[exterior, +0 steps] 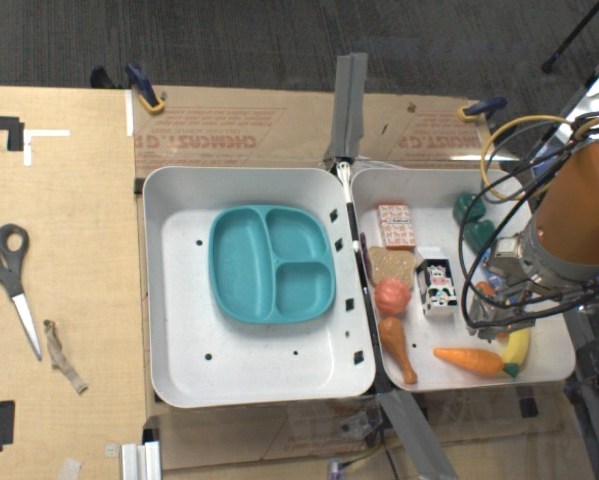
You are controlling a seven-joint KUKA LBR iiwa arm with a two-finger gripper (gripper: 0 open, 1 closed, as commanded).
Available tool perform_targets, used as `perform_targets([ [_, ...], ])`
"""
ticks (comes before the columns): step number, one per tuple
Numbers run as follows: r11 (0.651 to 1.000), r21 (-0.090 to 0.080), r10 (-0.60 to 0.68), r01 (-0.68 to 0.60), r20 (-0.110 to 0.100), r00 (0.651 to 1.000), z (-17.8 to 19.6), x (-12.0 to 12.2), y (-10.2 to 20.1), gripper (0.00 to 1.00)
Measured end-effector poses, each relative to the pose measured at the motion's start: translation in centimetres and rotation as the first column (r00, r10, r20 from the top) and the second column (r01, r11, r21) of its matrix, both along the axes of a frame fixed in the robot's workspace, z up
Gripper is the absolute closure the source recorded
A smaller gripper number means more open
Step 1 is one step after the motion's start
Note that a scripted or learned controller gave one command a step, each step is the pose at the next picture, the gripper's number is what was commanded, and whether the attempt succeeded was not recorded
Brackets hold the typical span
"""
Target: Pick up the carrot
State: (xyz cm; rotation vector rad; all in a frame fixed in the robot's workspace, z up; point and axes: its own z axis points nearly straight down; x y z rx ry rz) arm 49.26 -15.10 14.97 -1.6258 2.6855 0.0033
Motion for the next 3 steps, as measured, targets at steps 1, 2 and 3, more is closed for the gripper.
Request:
perform_targets([
  [1,0.97,-0.001,0.244,-0.244,0.002,0.97,-0.86,-1.37,-6.98,1.0],
  [2,0.833,-0.001,0.553,-0.553,0.003,0.833,-0.84,-1.34,-6.72,1.0],
  [3,0.74,-0.003,0.673,-0.673,0.004,0.74,-0.92,-1.31,-6.22,1.0],
])
